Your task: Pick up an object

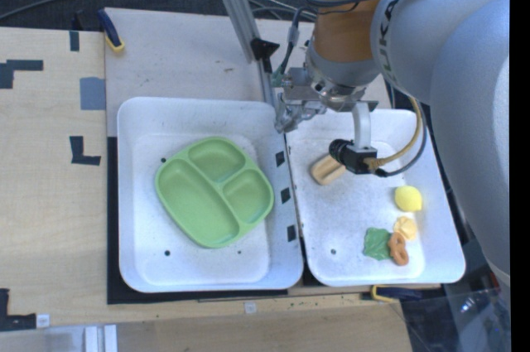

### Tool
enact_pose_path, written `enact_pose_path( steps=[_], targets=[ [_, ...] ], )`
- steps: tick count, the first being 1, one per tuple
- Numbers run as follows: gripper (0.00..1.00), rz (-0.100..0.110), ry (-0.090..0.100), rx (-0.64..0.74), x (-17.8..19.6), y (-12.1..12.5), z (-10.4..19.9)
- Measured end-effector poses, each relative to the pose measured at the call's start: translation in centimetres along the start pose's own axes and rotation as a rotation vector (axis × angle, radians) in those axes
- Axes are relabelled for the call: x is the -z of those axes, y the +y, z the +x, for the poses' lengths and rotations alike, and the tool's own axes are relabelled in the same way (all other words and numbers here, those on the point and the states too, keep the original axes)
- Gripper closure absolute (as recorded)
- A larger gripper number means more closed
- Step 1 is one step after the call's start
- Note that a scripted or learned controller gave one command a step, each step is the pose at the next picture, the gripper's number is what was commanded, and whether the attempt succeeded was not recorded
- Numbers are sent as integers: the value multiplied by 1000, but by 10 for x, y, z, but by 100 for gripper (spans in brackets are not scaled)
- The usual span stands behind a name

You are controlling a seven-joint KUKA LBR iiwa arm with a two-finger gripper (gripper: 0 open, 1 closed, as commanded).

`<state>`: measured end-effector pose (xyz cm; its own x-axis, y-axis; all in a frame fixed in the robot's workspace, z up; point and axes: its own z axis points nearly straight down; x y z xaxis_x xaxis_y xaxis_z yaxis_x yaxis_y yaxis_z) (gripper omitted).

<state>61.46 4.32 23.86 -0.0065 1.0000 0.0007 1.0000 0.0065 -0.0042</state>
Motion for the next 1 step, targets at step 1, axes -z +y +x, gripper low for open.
enact_pose_path(
  steps=[1],
  targets=[
    [100,0,0,0,-15,1,48]
  ],
)
